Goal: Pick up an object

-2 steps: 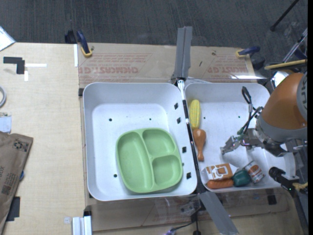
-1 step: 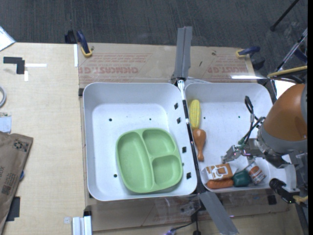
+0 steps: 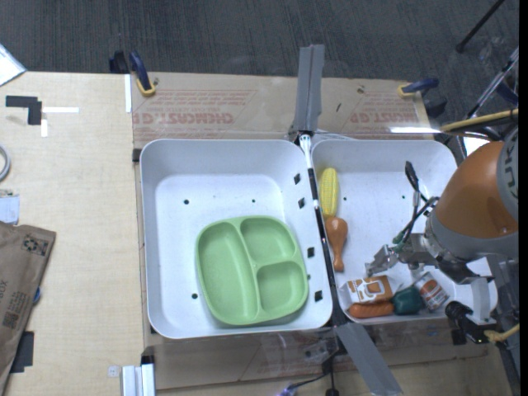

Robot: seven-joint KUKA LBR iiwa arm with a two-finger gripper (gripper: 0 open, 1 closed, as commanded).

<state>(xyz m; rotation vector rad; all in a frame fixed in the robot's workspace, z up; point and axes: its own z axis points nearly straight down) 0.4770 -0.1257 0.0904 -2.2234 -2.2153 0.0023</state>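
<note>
Several small things are lying in the right bin (image 3: 363, 151) under me, and I am hovering my gripper (image 3: 384, 261) low over its near end, in the approach step, nothing grasped yet. Whether my jaws are released or clenched I cannot tell. Just below them is sitting a small carton (image 3: 367, 289), with a carrot (image 3: 370, 309) beyond it. Next, I judge, I am needing to drop straight onto the carton and close.

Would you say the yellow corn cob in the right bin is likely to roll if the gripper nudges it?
Probably: the corn cob looks round and elongated, so a sideways push could roll it. It lies beside the bin wall, which may stop it.
</note>
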